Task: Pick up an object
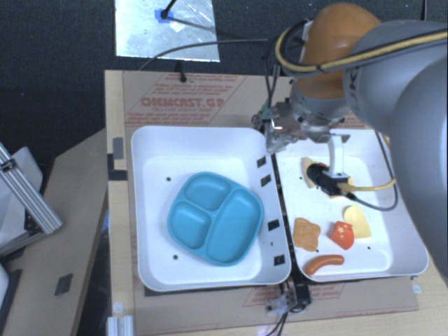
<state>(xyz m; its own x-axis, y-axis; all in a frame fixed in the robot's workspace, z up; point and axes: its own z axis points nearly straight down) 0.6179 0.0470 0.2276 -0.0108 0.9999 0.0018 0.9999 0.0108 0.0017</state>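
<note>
Presently the jaws (open or shut, I cannot tell) hang over the far-left corner of the right bin (381,257).

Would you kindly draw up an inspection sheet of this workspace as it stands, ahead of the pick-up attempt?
Surface: printed cardboard under two white bins side by side, the left bin and the right bin.
Job's things: right bin holds a sausage, an orange-brown piece, a red piece and a pale yellow piece; left bin holds a blue divided plate.
Clutter: nothing seen.
Grippers: pincer above the bins' shared wall near its far end; no thing seen in it.
Cables: black cable crossing the dark backdrop; loose wires at the bench's front edge.
Surroundings: silver sheet behind; aluminium rail at left.
</note>
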